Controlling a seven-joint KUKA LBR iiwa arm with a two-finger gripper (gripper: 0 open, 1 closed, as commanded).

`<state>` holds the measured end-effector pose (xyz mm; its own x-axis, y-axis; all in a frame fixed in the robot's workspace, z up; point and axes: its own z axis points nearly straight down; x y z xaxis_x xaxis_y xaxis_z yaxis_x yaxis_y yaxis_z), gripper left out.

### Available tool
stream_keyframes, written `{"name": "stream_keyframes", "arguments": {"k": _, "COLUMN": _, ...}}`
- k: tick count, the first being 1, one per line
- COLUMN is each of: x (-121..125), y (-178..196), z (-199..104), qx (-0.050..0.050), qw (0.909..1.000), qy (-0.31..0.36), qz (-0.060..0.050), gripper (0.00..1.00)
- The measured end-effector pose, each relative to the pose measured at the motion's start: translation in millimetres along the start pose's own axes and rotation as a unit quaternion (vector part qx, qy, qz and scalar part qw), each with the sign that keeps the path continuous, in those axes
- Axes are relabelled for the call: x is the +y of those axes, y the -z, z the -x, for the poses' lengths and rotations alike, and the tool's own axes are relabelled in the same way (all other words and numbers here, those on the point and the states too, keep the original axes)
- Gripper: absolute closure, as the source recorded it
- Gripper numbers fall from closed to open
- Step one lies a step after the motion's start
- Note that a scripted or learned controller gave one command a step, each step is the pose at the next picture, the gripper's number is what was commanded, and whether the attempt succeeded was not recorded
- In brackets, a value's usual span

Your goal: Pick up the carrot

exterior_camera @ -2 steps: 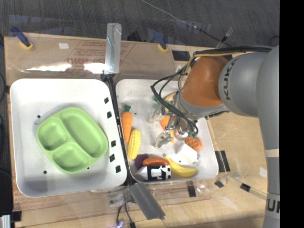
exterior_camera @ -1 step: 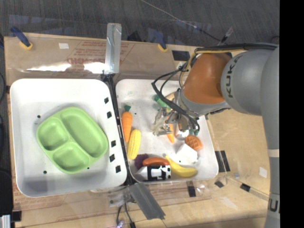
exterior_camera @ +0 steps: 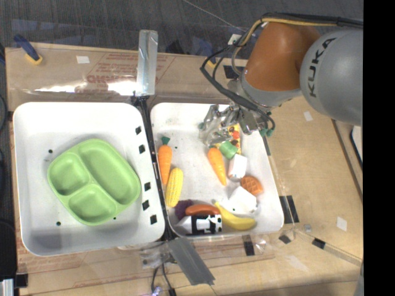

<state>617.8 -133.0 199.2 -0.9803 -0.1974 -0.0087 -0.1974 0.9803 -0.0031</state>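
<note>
At the left of the frame sits the left bin [exterior_camera: 24, 165], with a green divided plate [exterior_camera: 92, 180] lying in its middle, tilted a little. Right of it, across the divider, comes the right bin [exterior_camera: 185, 119], where everything else is crowded.

Along that bin's left wall lies one carrot [exterior_camera: 164, 160], upright in the frame with its green top pointing up, and just below it, touching, a yellow corn cob [exterior_camera: 174, 187]. At the lower edge there is a dark purple piece [exterior_camera: 182, 209], a red piece [exterior_camera: 202, 209] and a black-and-white toy [exterior_camera: 207, 224], with a banana [exterior_camera: 234, 219] curving to their right.

A second carrot [exterior_camera: 216, 164] lies near the bin's middle, slanted, its thick end up toward my claw. Beside it on the right are a white block [exterior_camera: 238, 166], an orange-red lump [exterior_camera: 252, 184] and another white piece [exterior_camera: 242, 200].

My claw [exterior_camera: 223, 128] hangs in the upper right part of this bin, just above the second carrot and among small coloured bits. I cannot tell how it is set, nor whether it touches that carrot.
</note>
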Motion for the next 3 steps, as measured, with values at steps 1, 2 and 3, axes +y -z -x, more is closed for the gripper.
{"name": "stream_keyframes", "arguments": {"k": 1, "x": 66.8, "y": 0.1, "z": -2.2, "qx": 0.004, "qw": 0.9973, "qy": 0.074, "qz": 0.003, "gripper": 1.00}}
{"name": "stream_keyframes", "arguments": {"k": 2, "x": -2.2, "y": 56.3, "z": -10.2, "qx": 0.002, "qw": 0.9853, "qy": 0.171, "qz": 0.000, "gripper": 1.00}}
{"name": "stream_keyframes", "arguments": {"k": 3, "x": -1.0, "y": 67.1, "z": -8.6, "qx": 0.001, "qw": 0.9850, "qy": 0.172, "qz": 0.000, "gripper": 1.00}}
